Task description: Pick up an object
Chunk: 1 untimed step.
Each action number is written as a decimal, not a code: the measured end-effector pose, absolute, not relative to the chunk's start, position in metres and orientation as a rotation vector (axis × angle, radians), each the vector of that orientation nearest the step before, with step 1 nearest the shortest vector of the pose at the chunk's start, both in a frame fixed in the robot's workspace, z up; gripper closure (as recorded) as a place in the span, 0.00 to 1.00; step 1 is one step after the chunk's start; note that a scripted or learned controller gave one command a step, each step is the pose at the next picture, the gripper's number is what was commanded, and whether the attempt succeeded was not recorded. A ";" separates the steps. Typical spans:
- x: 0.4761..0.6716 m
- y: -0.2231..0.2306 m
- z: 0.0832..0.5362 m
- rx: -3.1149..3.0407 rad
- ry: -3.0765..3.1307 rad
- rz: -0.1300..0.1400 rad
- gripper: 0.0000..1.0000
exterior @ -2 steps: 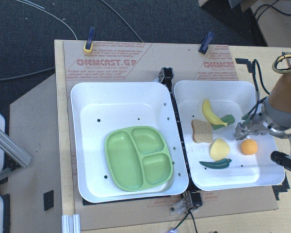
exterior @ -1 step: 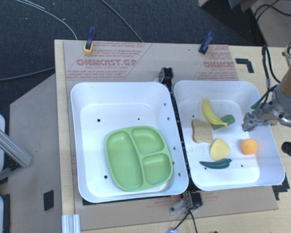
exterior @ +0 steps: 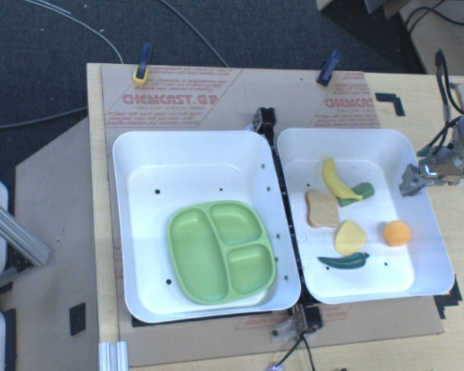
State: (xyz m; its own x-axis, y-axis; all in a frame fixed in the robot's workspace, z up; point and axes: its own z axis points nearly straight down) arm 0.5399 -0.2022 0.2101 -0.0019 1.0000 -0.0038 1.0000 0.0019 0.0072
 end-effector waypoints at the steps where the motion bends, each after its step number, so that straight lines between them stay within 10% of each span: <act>1: 0.559 -0.144 0.206 2.213 2.226 0.003 1.00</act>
